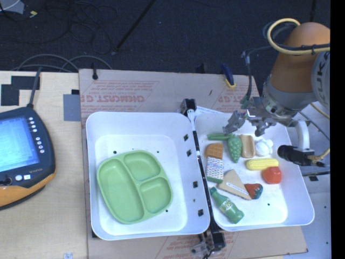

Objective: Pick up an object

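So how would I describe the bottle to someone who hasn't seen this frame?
Look at the right bin, the one crowded with toy food. At its near-left corner, beside the divider, lies the bottle. It is the only green bottle, lying tilted, just below the wedge.

Even, fairly bright light from overhead falls on the bench, so the two white bins [183, 220] look nearly blown out and shadows are faint, only thin soft ones hugging the toys just below the gripper [249, 123]. The floor beyond the fingers, toward the top, stays dark and grainy (cables there barely read), while the pendant screen [16, 144] far to the left of them glows washed-out blue. The picture is soft overall, with the arm's orange band [304, 39] slightly blurred and glossy.
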You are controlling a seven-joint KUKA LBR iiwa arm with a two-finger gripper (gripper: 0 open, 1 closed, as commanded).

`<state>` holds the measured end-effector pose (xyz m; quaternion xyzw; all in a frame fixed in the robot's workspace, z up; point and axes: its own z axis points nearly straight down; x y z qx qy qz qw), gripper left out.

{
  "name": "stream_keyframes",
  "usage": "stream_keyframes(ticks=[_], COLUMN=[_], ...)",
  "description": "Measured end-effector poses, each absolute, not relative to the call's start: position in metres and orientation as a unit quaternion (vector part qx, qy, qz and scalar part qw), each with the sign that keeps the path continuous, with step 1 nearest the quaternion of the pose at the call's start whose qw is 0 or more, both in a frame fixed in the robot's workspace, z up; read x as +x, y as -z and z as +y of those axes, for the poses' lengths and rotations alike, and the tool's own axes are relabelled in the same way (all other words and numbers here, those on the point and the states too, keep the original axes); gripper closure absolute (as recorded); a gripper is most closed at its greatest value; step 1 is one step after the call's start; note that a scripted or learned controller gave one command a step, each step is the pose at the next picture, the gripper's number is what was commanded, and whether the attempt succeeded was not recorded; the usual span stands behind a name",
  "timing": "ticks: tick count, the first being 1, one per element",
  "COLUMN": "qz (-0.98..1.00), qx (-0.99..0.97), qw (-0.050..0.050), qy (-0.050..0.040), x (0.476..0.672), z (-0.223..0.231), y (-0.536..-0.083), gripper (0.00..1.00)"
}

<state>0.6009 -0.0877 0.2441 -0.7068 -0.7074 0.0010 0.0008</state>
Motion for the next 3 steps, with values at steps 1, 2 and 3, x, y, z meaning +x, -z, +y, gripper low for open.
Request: stream_keyframes(ticks=[1,2,3], qz=[-0.707,-0.710,-0.710], qx=[-0.707,-0.704,-0.704], qw=[0.002,-0.002,0.002], qy=[-0.0018,0.0033,0.0004], x=[0.601,0.595,0.532], z=[-0.088,-0.006,0.057], y=[-0.253,-0.354,-0.393], gripper=[1.00,1.00,1.00])
